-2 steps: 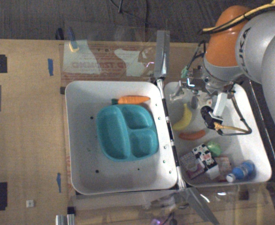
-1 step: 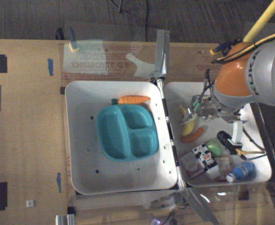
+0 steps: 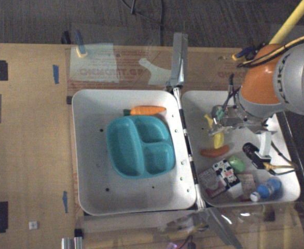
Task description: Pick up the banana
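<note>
Banana (image 3: 218, 138) seen in right bin (image 3: 292, 188), upper middle of it, yellow, largely masked by gripper (image 3: 217, 122) directly above. Finger state cannot be told, blurred against banana. Red sausage-shaped item (image 3: 215, 151) laid just below banana; green item (image 3: 237, 164) and blue bottle (image 3: 265, 189) placed lower right. Left bin (image 3: 90, 191) occupied by teal divided tray (image 3: 140, 145), carrot (image 3: 147, 110) at tray's upper edge

Two bins sit side by side on the worktop (image 3: 27, 139). The left bin (image 3: 90, 191) holds a divided tray (image 3: 140, 146), a carrot (image 3: 148, 109) behind it. The right bin (image 3: 196, 105) holds the banana (image 3: 218, 139) below the pincer (image 3: 219, 119).
</note>
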{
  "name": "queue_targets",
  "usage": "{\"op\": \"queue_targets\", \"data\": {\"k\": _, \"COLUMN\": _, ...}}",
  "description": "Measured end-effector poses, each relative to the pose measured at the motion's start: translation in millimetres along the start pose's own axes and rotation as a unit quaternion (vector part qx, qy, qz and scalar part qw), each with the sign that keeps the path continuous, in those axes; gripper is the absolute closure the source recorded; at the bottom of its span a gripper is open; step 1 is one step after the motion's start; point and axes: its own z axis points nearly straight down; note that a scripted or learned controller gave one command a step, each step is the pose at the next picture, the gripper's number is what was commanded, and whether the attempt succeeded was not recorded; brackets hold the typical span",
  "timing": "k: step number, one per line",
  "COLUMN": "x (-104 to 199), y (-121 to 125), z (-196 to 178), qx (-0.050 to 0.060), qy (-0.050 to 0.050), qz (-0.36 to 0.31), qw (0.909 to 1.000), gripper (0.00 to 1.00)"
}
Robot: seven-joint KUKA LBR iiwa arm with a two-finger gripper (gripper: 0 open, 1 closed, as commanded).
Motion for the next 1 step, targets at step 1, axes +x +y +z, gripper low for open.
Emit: {"op": "queue_targets", "data": {"k": 1, "x": 33.4, "y": 34.9, "z": -98.0, "qx": 0.006, "qy": 0.002, "qz": 0.048, "qw": 0.9988, "gripper": 1.00}}
